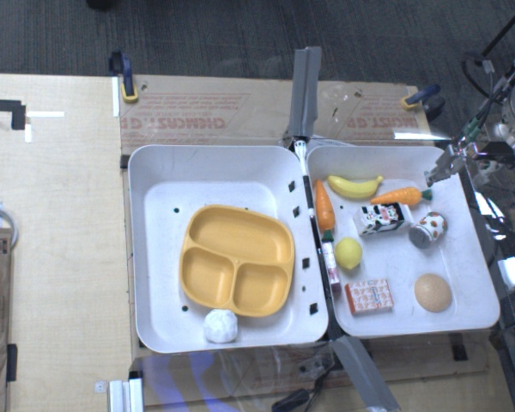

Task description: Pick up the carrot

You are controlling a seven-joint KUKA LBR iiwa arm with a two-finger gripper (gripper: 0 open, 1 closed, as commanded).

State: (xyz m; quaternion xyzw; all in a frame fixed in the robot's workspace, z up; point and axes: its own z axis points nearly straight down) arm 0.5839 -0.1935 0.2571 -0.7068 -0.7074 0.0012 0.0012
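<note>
Carrot (pixel 397 196) in the right bin (pixel 485 303), upper middle, lying nearly level with its green top toward the right of the frame. Just below it, touching or nearly so, a small black-and-white carton (pixel 382 219). Just to the left and a little higher, a banana (pixel 354 185). Right of the carton, a can (pixel 427 228) on its side. Further left, along the bin's left wall, a second carrot (pixel 324 206) lying upright in the frame, and below that a slim tube (pixel 330 264). Beside the tube, a lemon (pixel 348 253). In the lower part of the bin, a red box (pixel 369 296) and, to its right, a tan egg-like ball (pixel 432 292).

Tool (pixel 440 168) at the bin's upper right rim, just right of and above the carrot's green end, apart from it and holding nothing visible; how far open, cannot tell.

In the left bin (pixel 146 230), a yellow divided plate (pixel 237 260) in the middle and a white ball (pixel 221 325) just below it, near the lower wall.

Both bins side by side on the pale bench (pixel 51 230), brown cardboard (pixel 206 110) behind them at the top of the frame.
</note>
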